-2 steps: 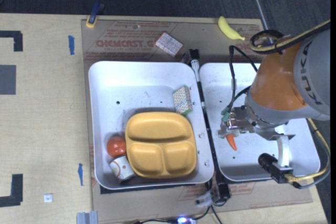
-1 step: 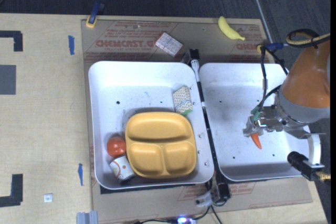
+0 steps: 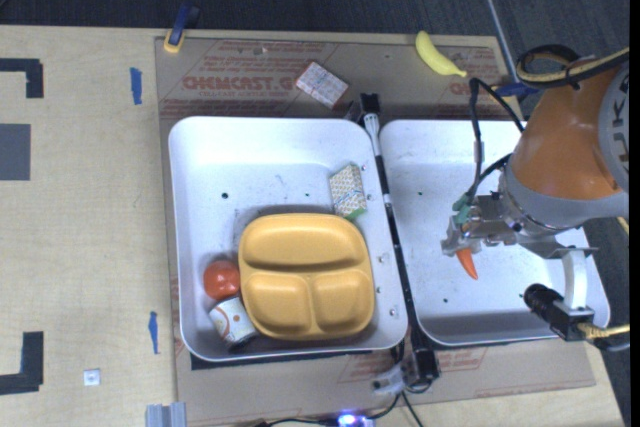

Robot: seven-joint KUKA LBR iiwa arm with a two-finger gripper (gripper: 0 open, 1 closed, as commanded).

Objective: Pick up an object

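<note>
Orange carrot-looking thing (image 3: pixel 467 262) is poking out just below my gripper (image 3: pixel 478 233), over the right bin (image 3: pixel 430 155). The pointy end hangs down toward the bin floor and the top end disappears up into the fingers, so I'd say I'm clamped on it, though only by the top bit. How deep the grip goes is hidden by the wrist hardware.

My worries from here: it's a tapered, probably smooth toy held by one end, so if I swing fast it could pivot or slide straight out. Drop it and it lands back in the right bin, no big deal, but the try is wasted.

Other thing is the cables (image 3: pixel 478 130) looping near the wrist. They're close to the bin divider (image 3: pixel 385 205), and a twist might snag them.

The left bin (image 3: pixel 200 175) has the yellow tray (image 3: pixel 305 273), a red ball (image 3: pixel 220 277), a small can-like thing (image 3: pixel 232 319) and a patterned packet (image 3: pixel 347 188) all crowded together. If I carry the carrot low across there, I'd clip the tray for sure. So lift first, then move.
</note>
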